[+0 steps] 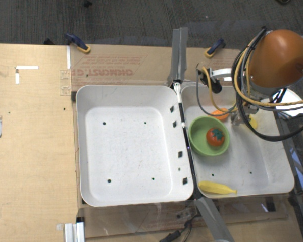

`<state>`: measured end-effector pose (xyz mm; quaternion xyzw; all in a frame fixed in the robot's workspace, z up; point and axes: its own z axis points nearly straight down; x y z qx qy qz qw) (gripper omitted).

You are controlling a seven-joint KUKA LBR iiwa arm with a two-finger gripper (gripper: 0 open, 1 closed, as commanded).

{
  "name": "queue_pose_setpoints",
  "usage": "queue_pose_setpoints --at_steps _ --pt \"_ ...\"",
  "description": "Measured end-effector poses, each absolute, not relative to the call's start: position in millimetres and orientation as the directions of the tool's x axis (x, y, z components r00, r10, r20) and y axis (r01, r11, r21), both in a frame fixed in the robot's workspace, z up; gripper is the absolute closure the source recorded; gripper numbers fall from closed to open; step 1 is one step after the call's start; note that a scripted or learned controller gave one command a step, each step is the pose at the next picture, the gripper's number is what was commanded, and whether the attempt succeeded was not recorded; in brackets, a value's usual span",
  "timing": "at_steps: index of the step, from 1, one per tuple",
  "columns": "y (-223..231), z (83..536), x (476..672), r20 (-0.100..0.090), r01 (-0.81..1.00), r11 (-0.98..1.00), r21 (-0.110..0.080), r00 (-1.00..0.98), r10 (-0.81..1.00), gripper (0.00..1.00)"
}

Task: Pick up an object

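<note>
Arm [272,59] w/ orange band is reaching in from the right, hanging over the back of the right bin [272,178]. Gripper [241,116] is sitting low by the rear wall; can't tell its state, cables are blocking it. Green bowl [208,136] is resting at the bin's left side, w/ a red-orange tomato-like ball [216,137] lying inside. Small orange item [219,114] is lying just behind the bowl, near the gripper. Yellow banana [217,188] is lying along the front edge. Left bin [86,135] is sitting beside it.
</note>
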<state>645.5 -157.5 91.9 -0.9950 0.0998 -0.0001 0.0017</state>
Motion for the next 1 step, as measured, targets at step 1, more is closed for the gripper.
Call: queue_pose_setpoints --at_steps 1 --pt "-185.5 218.5 659.5 0.001 -0.247 -0.969 -0.003 0.969 -0.247 1.0"
